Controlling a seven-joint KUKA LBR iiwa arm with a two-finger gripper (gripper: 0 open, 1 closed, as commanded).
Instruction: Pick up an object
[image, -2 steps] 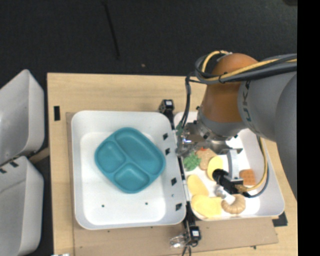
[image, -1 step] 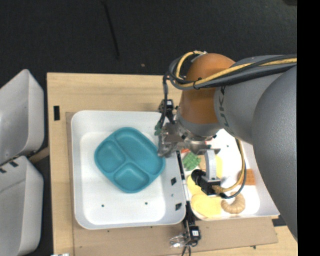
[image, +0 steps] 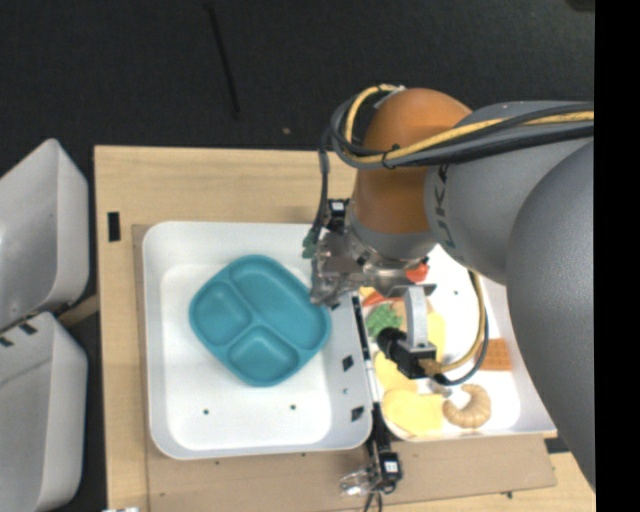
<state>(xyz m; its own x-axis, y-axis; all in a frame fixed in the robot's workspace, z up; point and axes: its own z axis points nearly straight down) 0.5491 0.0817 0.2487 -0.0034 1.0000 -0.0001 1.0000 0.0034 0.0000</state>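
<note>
Light is coming from above, fairly even and moderately bright; the white bins (image: 160, 330) are reading near blown-out, with little surface detail; the orange band (image: 405, 170) is showing a soft highlight on top; the arm (image: 530, 230) is casting soft shadow onto the right bin; background is falling off to near black; focus is looking slightly soft overall, with mild noise.

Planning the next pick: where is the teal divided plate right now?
The teal divided plate lies flat in the left bin, toward its right wall, its right edge just below-left of the gripper.
</note>
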